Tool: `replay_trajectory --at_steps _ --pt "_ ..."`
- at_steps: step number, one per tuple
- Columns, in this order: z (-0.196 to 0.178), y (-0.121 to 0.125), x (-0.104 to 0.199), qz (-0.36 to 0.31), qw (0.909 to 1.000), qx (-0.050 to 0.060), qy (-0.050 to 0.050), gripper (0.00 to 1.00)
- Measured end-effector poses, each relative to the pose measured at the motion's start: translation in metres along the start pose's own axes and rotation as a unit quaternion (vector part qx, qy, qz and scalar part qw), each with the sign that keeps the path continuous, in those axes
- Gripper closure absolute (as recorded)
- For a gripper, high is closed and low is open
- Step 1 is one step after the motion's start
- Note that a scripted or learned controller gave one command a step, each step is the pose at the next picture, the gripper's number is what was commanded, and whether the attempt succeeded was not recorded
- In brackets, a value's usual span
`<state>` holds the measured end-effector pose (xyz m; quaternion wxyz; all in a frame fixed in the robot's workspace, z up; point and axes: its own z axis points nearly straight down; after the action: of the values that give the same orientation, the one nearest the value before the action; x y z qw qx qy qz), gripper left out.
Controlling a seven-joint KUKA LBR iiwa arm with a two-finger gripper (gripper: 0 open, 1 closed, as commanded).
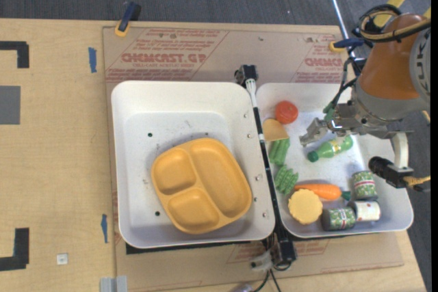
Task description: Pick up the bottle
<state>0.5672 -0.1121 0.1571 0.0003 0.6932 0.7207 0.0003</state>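
Observation:
The bottle (332,148) is small and green with a pale label. It lies on its side in the right bin (311,94), its cap pointing lower left. My gripper (313,135) hangs just over the bottle's upper left end, on the grey arm with the orange band (390,68) that comes in from the right. The metal fingers (306,138) stand open, and the bottle sits beside and below them, not between them.
The right bin also holds a red tomato (286,111), green vegetables (280,152), a carrot (320,191), a yellow round piece (305,206) and small cans (364,184). A yellow divided plate (200,183) lies in the left bin (137,120). A black clamp (246,73) sits between the bins.

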Motion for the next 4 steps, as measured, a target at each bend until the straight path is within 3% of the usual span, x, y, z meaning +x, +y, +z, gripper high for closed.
replay_trajectory --at_steps 1,2,3,4 --pt "0.032 -0.005 -0.020 -0.079 0.9969 -0.001 0.000 0.00" --pt "0.068 -0.028 -0.078 -0.151 0.9886 -0.004 -0.001 0.00" --pt "0.056 -0.026 -0.081 -0.150 0.9886 -0.008 -0.007 1.00" --pt "0.066 -0.060 -0.074 -0.157 0.9875 -0.009 -0.005 1.00"
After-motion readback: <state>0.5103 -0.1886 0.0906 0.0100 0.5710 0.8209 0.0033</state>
